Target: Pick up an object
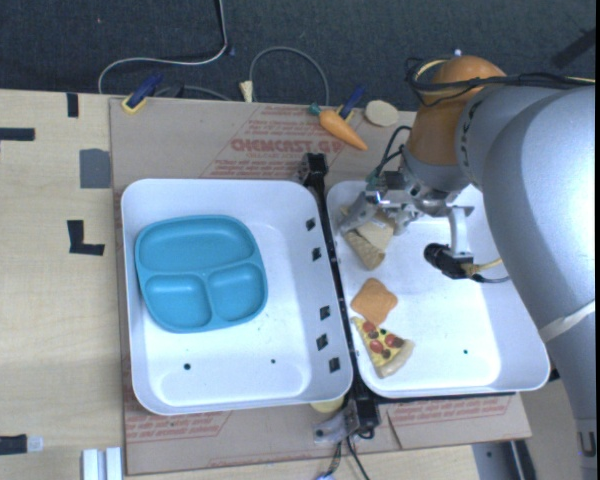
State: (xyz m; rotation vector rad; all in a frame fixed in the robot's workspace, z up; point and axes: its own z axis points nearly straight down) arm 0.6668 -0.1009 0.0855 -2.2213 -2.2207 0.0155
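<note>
Cardboard-topped bench (270, 143), gripper (372, 218) low over tan wedge (368, 245), grip state unclear, right bin (480, 368)

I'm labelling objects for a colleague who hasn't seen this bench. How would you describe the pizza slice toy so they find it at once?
Find the right white bin, the one the arm reaches into. Near its front left corner lies the pizza slice. Unlike the plain orange-brown piece touching it, it has red dots and a pale crust.
</note>
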